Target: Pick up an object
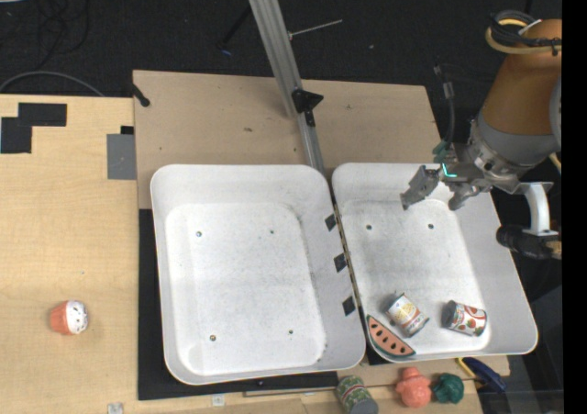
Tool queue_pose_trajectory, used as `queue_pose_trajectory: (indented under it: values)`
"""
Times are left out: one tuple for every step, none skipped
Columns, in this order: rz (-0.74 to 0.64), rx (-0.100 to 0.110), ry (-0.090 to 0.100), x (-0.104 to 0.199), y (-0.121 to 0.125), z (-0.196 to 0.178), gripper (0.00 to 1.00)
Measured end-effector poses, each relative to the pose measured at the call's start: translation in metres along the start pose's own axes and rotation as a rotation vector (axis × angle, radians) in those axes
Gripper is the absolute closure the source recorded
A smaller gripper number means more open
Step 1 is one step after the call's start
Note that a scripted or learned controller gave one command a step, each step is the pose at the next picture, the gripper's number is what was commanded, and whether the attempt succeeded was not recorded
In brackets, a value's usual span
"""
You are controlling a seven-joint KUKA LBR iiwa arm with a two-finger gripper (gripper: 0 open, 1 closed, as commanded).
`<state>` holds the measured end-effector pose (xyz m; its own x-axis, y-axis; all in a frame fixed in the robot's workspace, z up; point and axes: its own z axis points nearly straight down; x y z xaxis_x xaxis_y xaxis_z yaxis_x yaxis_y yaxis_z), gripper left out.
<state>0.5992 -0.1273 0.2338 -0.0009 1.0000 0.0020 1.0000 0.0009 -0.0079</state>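
Objects for picking lie in the right bin [431,256], three of them, all along its near edge: a watermelon slice [389,337] at the near left corner, a small can [405,313] tipped on its side just beside the slice, and a second can with a red and white label [465,318] lying on its side near the right corner, apart from the first. The left bin [243,274] sits just beside the right one, the two touching along their shared edge. Off the bins, on the bench in front of the right bin, sit three more pieces: a dark greenish can [351,393], a pink lumpy toy [414,387] and a green one [448,388], the last two touching. One round red and white figure [69,318] rests far to the left on the pale wooden board. The arm [518,100] reaches in from the right, wrist bent toward the far part of the right bin; its gripper [440,190] hangs above that far area, well apart from the three objects, fingers spread wide with nothing between them
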Motion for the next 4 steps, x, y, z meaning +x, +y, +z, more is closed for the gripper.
queue_pose_trajectory:
  values:
    - [0.001, -0.005, -0.001, -0.001, 0.001, -0.003, 0.00]
    - [-0.001, 0.000, 0.000, 0.007, 0.006, 0.055, 0.00]
    - [0.000, 0.002, 0.000, 0.013, 0.004, 0.119, 0.00]
    - [0.002, -0.006, -0.002, 0.014, 0.004, 0.142, 0.00]
